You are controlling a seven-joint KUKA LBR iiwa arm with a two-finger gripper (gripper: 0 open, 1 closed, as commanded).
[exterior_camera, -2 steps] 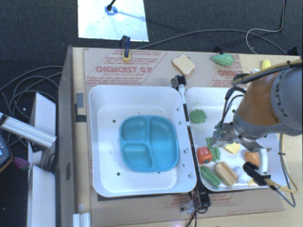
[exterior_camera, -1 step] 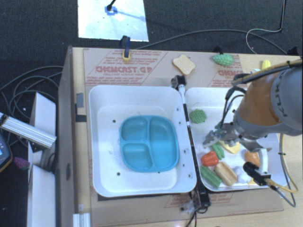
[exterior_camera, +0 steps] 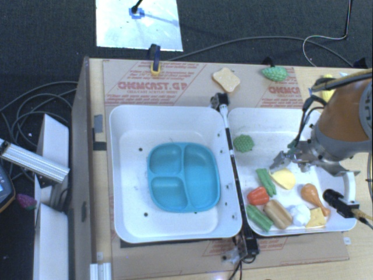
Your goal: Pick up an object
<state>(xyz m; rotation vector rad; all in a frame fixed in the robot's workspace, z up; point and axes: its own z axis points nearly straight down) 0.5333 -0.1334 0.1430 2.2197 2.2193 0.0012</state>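
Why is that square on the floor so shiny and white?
In the camera view, the pale sheet on the dark floor catches bright light and looks washed out; the white bins glare a little too, while the small toy foods look soft and slightly blurry.

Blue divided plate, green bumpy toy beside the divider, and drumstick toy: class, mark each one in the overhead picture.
Blue divided plate [exterior_camera: 183,177]: camera view, on the ridge between its compartments.
Green bumpy toy [exterior_camera: 243,143]: camera view, on its middle.
Drumstick toy [exterior_camera: 310,193]: camera view, on its orange meaty end.

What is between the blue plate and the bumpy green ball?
In the camera view, the two bins' white walls lie between the blue plate and the bumpy green ball.
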